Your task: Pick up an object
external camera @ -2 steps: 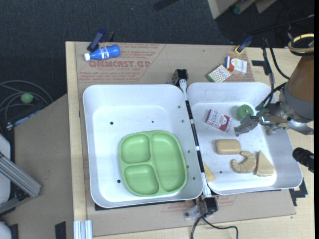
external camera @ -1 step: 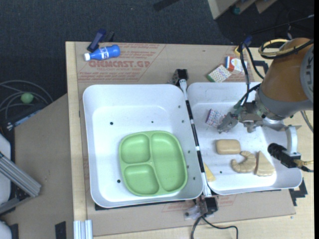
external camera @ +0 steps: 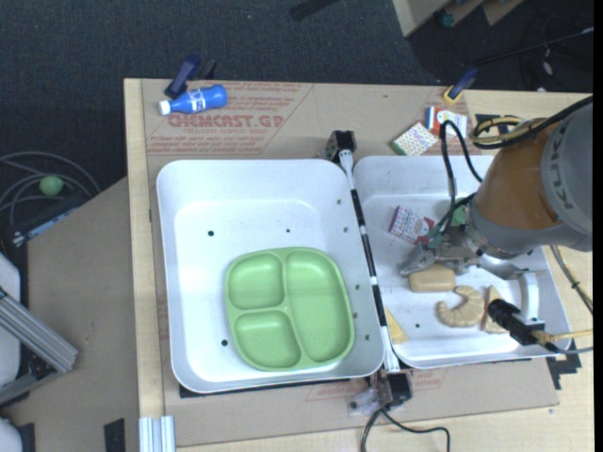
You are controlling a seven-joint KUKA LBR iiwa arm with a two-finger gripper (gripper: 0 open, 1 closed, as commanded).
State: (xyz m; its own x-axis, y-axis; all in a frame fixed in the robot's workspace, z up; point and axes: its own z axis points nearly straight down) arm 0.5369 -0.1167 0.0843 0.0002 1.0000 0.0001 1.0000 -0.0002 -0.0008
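The right bin (external camera: 415, 182) holds several small things. A tan block (external camera: 433, 280) lies near its middle, and a tan, croissant-shaped piece (external camera: 461, 308) sits just in front of it. Toward the back left of this bin is a small packet with a pink and white pattern (external camera: 406, 221). My gripper (external camera: 426, 255) is down inside the right bin, directly above the tan block and just right of the packet. The arm's orange band (external camera: 518, 182) rises behind it. The wrist hides what lies under it.
A green divided plate (external camera: 287, 307) lies in the left bin (external camera: 188, 205). On the bench behind the bins are a blue and white bottle (external camera: 193, 100) and a small patterned card (external camera: 413, 140). Cables run along the bench's back right.
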